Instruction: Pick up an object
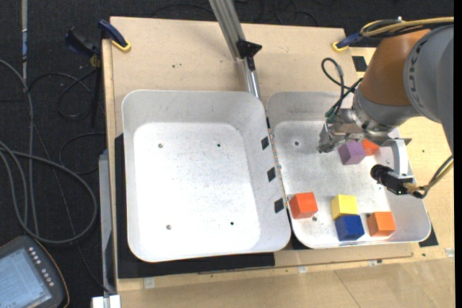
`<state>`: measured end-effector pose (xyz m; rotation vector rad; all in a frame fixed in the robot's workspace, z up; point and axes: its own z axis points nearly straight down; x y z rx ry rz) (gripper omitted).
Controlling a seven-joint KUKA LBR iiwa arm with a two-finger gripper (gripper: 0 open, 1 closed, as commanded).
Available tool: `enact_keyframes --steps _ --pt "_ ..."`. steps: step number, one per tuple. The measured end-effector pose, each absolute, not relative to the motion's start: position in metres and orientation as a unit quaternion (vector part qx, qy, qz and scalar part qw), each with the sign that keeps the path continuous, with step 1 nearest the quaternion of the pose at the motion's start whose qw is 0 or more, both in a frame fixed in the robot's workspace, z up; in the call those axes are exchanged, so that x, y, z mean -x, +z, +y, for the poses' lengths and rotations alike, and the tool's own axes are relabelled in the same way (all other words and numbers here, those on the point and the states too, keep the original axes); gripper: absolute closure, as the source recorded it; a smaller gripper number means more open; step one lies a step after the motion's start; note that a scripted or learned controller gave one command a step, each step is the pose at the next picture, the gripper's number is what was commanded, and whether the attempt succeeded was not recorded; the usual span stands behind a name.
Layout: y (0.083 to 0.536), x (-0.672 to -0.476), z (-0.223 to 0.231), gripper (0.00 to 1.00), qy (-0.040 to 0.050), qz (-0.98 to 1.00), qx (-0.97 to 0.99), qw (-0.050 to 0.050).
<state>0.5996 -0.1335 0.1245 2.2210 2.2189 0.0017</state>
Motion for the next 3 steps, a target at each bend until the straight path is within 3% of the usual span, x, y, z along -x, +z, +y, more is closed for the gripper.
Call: enact_keyframes --steps 2,3 --pt "0.223 -0.597 -0.128 1.00 0.0016 0.708 -0.706 0.003" --pt "0.219 -0.597 -0.065 1.00 0.0009 0.710 -0.704 -0.001"
